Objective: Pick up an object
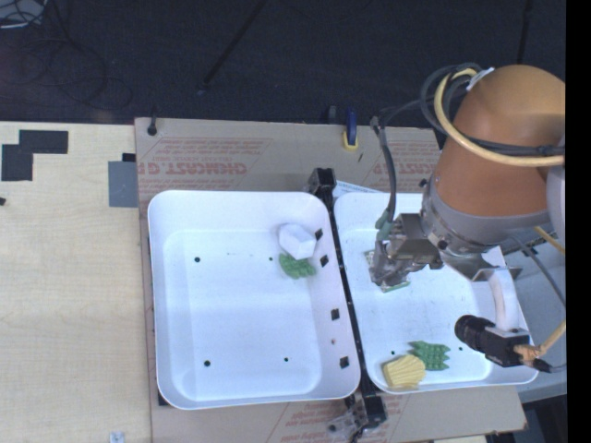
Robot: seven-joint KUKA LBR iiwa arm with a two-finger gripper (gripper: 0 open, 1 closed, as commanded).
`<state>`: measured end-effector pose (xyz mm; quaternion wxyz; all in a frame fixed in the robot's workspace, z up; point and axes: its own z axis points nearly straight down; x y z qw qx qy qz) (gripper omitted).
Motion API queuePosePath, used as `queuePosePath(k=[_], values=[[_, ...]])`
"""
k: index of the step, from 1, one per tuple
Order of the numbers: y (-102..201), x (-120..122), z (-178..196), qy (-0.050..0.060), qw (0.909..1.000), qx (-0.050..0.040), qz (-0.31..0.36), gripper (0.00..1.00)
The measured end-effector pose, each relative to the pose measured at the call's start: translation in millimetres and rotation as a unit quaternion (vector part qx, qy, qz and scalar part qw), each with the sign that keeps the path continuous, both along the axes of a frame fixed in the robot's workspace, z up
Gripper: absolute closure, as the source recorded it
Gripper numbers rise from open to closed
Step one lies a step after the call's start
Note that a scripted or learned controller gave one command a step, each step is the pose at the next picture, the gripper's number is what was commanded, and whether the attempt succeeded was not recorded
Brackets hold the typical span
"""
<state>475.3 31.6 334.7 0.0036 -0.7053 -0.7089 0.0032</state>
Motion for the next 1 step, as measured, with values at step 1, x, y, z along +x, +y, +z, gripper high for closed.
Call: queuePosePath(k=[1], values=[[23.0, 1.0, 71.3, -0.006, 1.0000, 0.0002, -0.001, 1.00]])
